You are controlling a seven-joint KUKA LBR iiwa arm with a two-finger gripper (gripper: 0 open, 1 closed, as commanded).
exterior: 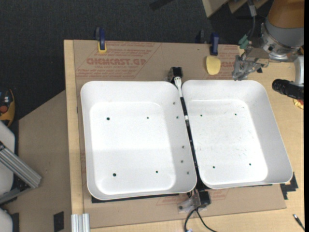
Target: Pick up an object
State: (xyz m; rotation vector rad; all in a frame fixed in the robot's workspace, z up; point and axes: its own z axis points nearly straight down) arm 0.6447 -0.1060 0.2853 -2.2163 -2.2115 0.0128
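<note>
- Desk (120, 57): brown board with red lettering, fixed at the far edge by two blue-and-yellow clamps (101, 38).
- Two white bins: left bin (89, 129), right bin (275, 144), touching along a black strip.
- Yellow object (213, 65) lies on the board just beyond the right bin.
- Gripper (240, 73) hangs near the object, over the right bin's far rim; its opening cannot be told.
- Surround: dark carpet (48, 13).

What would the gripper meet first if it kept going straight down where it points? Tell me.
Probably the brown board just behind the right bin's far rim; the gripper hangs there, beside the yellow object. Depth is uncertain.
</note>
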